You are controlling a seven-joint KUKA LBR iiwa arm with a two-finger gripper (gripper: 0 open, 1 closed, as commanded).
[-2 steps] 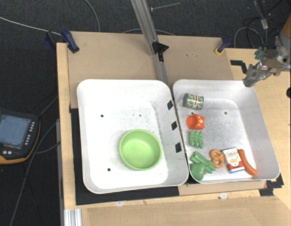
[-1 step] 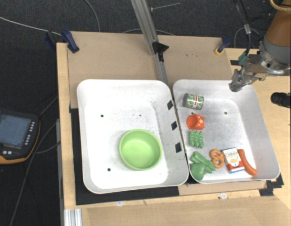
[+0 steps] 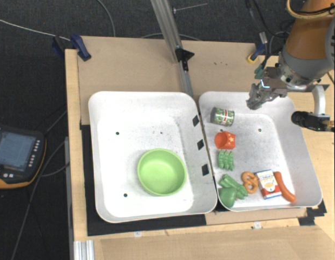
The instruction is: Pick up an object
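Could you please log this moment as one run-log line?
gripper: above right bin far edge, holding nothing | nearest: can | green bowl: left bin

A single fixed camera looks down at a slant from above the bench (image 3: 156, 58), far enough to take in both white bins: the left bin (image 3: 102, 118) at frame centre-left, the right bin (image 3: 297, 145) at centre-right

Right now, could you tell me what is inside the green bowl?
The green bowl in the left bin shows only its own bare green inside. Nothing lies in it. Whatever is under the bowl is covered from this view.
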